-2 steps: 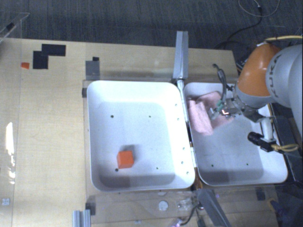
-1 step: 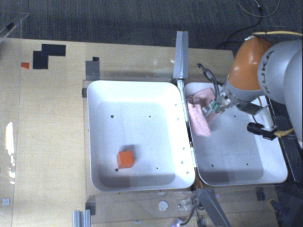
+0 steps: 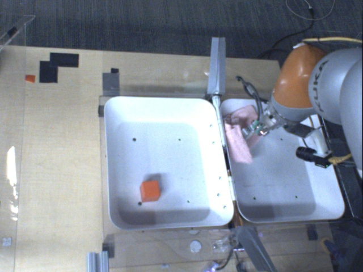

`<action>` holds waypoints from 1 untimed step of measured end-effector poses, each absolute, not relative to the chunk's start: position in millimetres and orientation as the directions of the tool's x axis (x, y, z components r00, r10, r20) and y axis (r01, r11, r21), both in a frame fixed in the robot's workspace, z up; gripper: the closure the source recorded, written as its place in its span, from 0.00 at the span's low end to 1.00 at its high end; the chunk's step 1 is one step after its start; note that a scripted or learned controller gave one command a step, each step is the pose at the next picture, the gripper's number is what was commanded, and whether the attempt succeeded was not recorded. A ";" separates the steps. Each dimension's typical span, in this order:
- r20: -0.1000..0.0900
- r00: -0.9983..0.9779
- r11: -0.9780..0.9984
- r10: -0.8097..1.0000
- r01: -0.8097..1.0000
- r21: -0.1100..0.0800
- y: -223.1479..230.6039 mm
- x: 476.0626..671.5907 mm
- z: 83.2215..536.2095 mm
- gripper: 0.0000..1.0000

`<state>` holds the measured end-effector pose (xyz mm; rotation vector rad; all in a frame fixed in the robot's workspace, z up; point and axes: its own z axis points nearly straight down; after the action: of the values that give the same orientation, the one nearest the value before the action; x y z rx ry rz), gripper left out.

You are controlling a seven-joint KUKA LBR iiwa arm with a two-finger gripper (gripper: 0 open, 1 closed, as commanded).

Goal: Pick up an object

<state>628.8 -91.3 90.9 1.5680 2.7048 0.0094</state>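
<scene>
Cloth (image 3: 238,136), soft and pink, lay bunched in the right bin (image 3: 289,200), up in its far left corner. It sat against the wall that splits the two bins, and one end of it hung down along that wall toward the middle of the bin. The gripper (image 3: 256,127) was right at the cloth, at its right edge, touching it or very nearly so. The tip was small and dark, with wires around it, and I could not tell how it was set or whether any cloth was caught in it. The grey arm (image 3: 340,84) came in from the right side, with its orange band (image 3: 295,78) just above the wrist, high over the far right part of the bin. A black cable (image 3: 249,92) looped near the wrist. The left bin (image 3: 164,115) was next to the right one, and their walls touched down the middle. A small orange block (image 3: 150,191) sat on the floor of the left bin, near the front left corner, well away from the cloth and the gripper. Both bins stood on a pale wooden bench (image 3: 57,163). A few black shapes (image 3: 57,66) and a tiny orange mark (image 3: 30,79) were on the bench, far to the left at the back.
</scene>
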 end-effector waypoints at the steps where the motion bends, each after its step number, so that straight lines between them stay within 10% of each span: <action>1: -0.010 -0.497 0.497 0.868 0.868 0.013 -91.3 628.8 90.9 0.00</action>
<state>628.8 -91.3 90.9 1.5680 2.7049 0.0093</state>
